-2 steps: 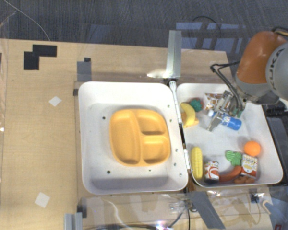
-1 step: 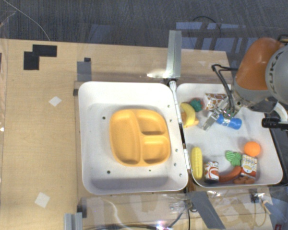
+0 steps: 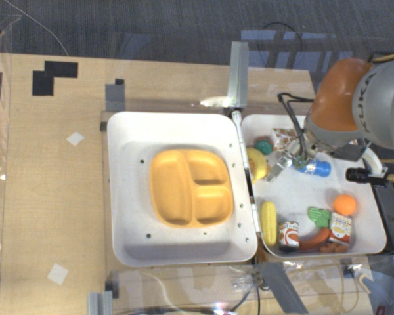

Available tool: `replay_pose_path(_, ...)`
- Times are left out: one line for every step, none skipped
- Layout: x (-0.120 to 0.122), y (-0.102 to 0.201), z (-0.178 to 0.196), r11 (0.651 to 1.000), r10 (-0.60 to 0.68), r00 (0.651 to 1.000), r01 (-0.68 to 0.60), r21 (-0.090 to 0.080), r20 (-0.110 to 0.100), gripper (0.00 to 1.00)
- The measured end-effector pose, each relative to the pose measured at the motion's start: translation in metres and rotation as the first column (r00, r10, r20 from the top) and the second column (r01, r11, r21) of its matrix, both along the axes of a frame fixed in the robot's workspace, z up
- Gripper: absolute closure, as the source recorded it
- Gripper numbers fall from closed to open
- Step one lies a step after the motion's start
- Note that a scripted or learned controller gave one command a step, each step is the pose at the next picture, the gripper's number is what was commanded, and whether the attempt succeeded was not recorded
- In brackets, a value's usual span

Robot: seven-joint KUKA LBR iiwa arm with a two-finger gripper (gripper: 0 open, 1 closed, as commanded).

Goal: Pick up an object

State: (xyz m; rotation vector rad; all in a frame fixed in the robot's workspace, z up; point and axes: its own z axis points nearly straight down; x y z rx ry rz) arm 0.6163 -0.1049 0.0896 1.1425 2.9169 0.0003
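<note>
Camera view: you've got the gripper [image 3: 280, 163] low in the right bin [image 3: 374, 238], upper-left part, btwn the yellow toy [image 3: 256, 161] and the blue bottle [image 3: 315, 168]. Can't tell if fingers are wide or closed; nothing visibly held. Pick not done yet. Corn [image 3: 268, 221], orange ball [image 3: 345, 205] lie lower in frame. Yellow tray [image 3: 190, 188] sits in left bin.

Printed labels show on the small carton [image 3: 341, 228] and the can [image 3: 288, 235] in the right bin [image 3: 374, 241], but no wording is legible.
</note>
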Motion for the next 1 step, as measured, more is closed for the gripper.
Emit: replay_pose_path(0.0052,0.0002,0.015,1.0,0.006,1.0,-0.006,-0.004,0.019,1.0)
